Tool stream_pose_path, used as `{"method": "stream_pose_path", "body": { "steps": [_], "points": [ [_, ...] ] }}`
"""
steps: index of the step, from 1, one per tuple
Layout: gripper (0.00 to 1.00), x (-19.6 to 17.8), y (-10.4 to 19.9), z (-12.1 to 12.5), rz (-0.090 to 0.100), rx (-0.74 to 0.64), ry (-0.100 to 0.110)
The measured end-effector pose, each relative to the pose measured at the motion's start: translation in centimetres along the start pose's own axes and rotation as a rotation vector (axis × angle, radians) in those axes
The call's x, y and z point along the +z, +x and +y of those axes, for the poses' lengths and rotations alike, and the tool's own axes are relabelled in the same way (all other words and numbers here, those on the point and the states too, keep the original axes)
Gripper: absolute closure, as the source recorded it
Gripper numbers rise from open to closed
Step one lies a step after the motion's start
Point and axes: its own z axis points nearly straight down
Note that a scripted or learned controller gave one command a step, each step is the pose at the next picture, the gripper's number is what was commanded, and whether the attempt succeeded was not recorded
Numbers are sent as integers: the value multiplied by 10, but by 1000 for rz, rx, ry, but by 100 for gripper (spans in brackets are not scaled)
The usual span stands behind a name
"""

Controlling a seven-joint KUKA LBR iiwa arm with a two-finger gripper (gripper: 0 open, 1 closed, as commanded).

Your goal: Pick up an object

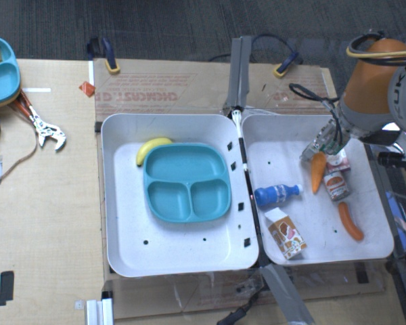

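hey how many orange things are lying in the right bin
2. An orange carrot lies by the gripper near the bin's back; an orange sausage-shaped piece lies toward its front right. The arm may hide others.

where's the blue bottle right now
The blue bottle lies on its side in the right bin, near that bin's left wall. The small carton is just below it and the carrot up to its right.

Wooden bench [47,215], two white bins [122,202], wrench [44,128]

Two white bins [115,181] [379,249]. One teal tray [188,181], one banana [151,147], one bottle [276,194], one carton [286,235]. One carrot [317,171], one sausage [350,222], one can [335,181].
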Motion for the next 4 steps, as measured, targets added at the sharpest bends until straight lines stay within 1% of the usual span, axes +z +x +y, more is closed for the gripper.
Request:
{"method": "stream_pose_path", "body": {
  "steps": [1,2,3,4],
  "points": [
    [0,0,0,0,0,0,0],
    [100,-11,-1,0,-5,3,-3],
    [100,-101,56,15,0,331,1],
    [100,-8,17,-19,1,158,2]
  ]
}}
